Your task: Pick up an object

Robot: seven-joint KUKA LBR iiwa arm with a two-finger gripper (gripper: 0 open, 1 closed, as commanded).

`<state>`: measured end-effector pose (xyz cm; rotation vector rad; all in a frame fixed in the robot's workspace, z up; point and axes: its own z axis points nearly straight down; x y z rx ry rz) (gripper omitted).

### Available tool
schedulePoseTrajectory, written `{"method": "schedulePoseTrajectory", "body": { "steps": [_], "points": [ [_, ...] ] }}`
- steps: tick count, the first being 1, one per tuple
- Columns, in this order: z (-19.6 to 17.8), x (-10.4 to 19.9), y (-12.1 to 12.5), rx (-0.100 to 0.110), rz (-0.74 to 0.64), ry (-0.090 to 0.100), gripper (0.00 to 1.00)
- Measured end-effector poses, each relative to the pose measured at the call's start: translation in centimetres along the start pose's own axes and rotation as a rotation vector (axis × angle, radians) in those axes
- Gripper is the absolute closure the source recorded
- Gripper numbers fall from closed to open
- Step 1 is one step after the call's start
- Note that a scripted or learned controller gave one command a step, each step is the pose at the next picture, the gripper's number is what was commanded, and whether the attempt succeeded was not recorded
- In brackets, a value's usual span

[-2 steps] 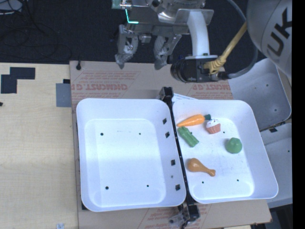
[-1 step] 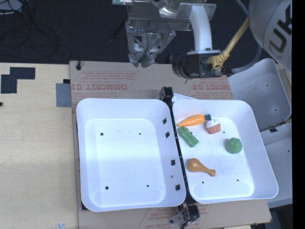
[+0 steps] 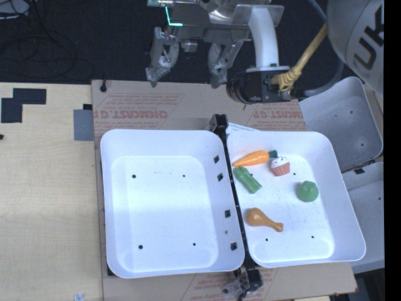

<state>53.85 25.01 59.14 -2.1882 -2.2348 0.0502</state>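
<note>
The pincer (image 3: pixel 187 74) hangs at the top of the view, above the far edge of the brown board (image 3: pixel 163 108) that lies under the bins, and well apart from everything in them. Its two fingers (image 3: pixel 161 61) are spread wide with nothing between them.

Two shallow white bins sit side by side on the tabletop (image 3: pixel 44 193), joined along a black hinge strip (image 3: pixel 227 187). The left bin (image 3: pixel 119 168) shows only its small dark holes. The right bin (image 3: pixel 344 231) holds all the toy food. An orange carrot (image 3: pixel 252 158) with a green tip lies near the bin's far left corner, slanting up to the right. Just beside its green tip stands a small cupcake (image 3: pixel 280 165) with a pink base and white top. Below the carrot lies a green stick-shaped vegetable (image 3: pixel 247 180), angled down to the right, close to the hinge strip. A round green piece (image 3: pixel 307 191) sits nearer the bin's right wall, apart from the rest. A tan chicken drumstick (image 3: pixel 263 219) lies toward the near side of the bin, its thin end pointing right.

A yellow cable (image 3: pixel 304 58) runs from the arm's wrist up toward the right.
</note>
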Motion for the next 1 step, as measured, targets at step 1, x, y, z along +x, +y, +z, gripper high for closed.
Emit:
{"method": "schedulePoseTrajectory", "body": {
  "steps": [1],
  "points": [
    [-0.93, 0.14, -0.06, 0.004, -0.004, -0.001, 1.0]
  ]
}}
